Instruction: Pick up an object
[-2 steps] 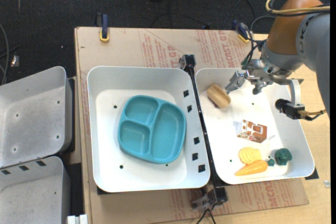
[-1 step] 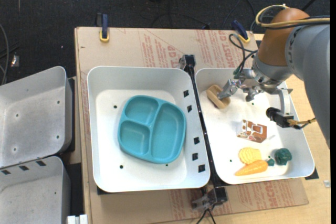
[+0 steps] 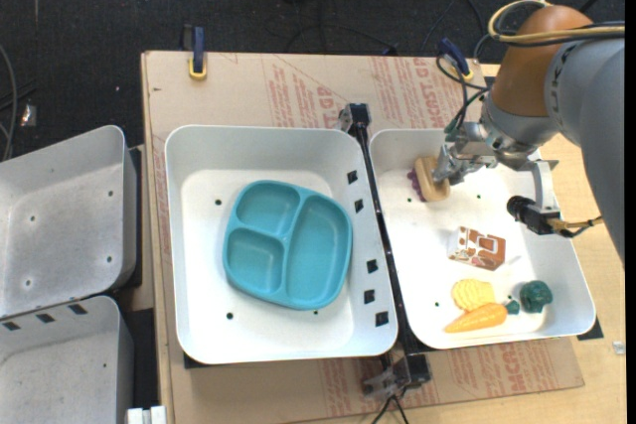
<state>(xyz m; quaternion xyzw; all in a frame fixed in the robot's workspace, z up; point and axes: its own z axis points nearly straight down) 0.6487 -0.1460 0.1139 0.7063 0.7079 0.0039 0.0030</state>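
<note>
The right bin [image 3: 574, 265] holds several small toys. A tan piece with a purple end [image 3: 428, 180] lies near its far left corner. My gripper [image 3: 446, 166] comes down from the right and sits right against the upper right side of this tan piece. A brown and white block [image 3: 479, 248] lies in the bin's middle. Nearer the front are a yellow piece [image 3: 472, 293], an orange carrot [image 3: 477, 317] and a green piece [image 3: 535, 297].
The left bin [image 3: 184, 213] holds a teal divided plate [image 3: 288, 243]. A black divider with clips [image 3: 370, 213] runs between the bins. White lids [image 3: 60, 213] lie off the bench to the left. The grey arm [image 3: 586, 94] hangs over the right bin's far right corner.
</note>
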